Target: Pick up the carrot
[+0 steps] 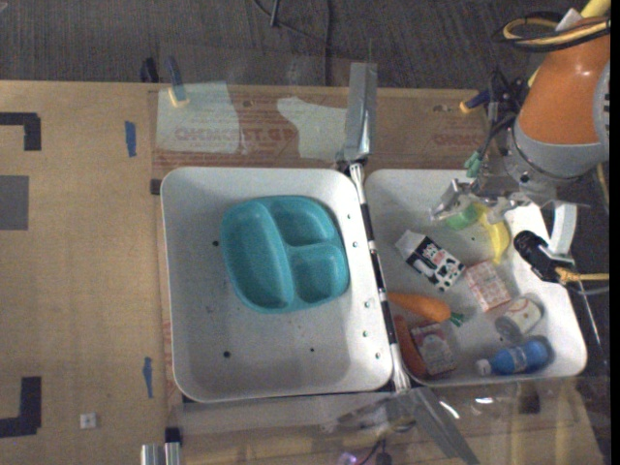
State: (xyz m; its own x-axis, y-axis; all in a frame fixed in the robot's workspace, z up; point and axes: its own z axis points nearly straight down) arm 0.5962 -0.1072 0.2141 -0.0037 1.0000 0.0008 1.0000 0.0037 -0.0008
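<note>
The carrot [420,306] lay in the right bin [387,197], near its left wall and toward the front, pointing roughly crosswise with its leafy end toward the bin's middle. It was crowded. A black-and-white carton [432,260] sat just behind it, a red packet [433,347] just in front, apparently touching or nearly so, and a second orange thing [408,355] ran along the left wall beside that packet. A pink packet [487,287], a blue bottle [515,358] and a small round object [520,310] filled the bin's right half.

The gripper [465,200] hovered at the back of the same bin, over a green and yellow item [481,223], well apart from the carrot, which lay forward and to the left of it with the carton between them. Whether the fingers were open or closed could not be told; the metal parts there blurred together, and nothing was visibly held.

The risks, as a judgement:
- A descent from that spot would likely have met the green and yellow item or the carton, not the carrot.
- Over the carrot, the fingers might have landed on the carton or the red packet, since both pressed close to its sides.
- The nearby wall left little room on the left.
- The carrot's round taper could have let it slip or roll out of a shallow pinch.
- The other orange thing could have been mistaken for the target.

The left bin [184,289] held a teal divided tray [284,252].
</note>
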